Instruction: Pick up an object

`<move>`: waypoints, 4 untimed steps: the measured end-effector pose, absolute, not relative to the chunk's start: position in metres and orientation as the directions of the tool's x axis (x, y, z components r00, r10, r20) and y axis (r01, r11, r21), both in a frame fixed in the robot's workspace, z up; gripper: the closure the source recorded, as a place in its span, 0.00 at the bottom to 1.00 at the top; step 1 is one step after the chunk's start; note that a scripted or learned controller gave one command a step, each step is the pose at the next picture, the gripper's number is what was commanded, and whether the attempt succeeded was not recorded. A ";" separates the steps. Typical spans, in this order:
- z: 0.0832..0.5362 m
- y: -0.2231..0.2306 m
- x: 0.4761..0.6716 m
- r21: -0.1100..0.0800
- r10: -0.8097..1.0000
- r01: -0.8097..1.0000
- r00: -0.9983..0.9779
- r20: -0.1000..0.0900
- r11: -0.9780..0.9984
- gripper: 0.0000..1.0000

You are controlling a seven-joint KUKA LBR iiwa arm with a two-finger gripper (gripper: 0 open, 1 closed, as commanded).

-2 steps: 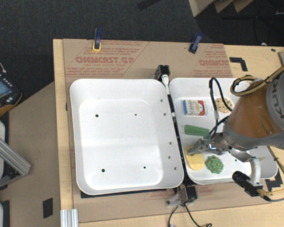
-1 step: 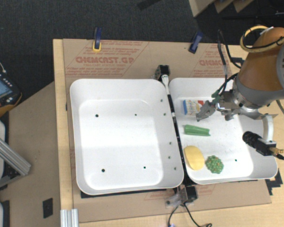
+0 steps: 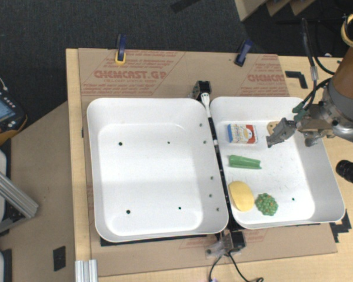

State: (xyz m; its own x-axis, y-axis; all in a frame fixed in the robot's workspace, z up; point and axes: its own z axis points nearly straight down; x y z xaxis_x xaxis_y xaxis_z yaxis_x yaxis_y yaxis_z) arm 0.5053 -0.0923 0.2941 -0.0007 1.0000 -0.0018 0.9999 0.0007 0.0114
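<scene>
Camera view: small carton (image 3: 242, 134) just left of gripper (image 3: 277, 135)

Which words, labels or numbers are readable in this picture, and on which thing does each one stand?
"CHEMCAST GP", red print on the brown protective sheet behind the left bin; the last letters are uncertain.
The same red print repeats behind the right bin, cut off, not fully readable.
Smaller red lines beneath both: too small to read.
The small packet in the right bin has a blue and red label: too blurred to read.
</scene>
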 end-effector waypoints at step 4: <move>0.536 -0.161 0.481 -0.001 1.000 1.000 0.011 -0.002 -0.011 0.00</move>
State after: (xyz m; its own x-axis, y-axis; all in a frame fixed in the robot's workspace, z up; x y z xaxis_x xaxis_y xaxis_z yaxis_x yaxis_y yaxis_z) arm 0.4809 -0.1605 0.5360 0.0106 0.9999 -0.0020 0.9999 -0.0106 -0.0005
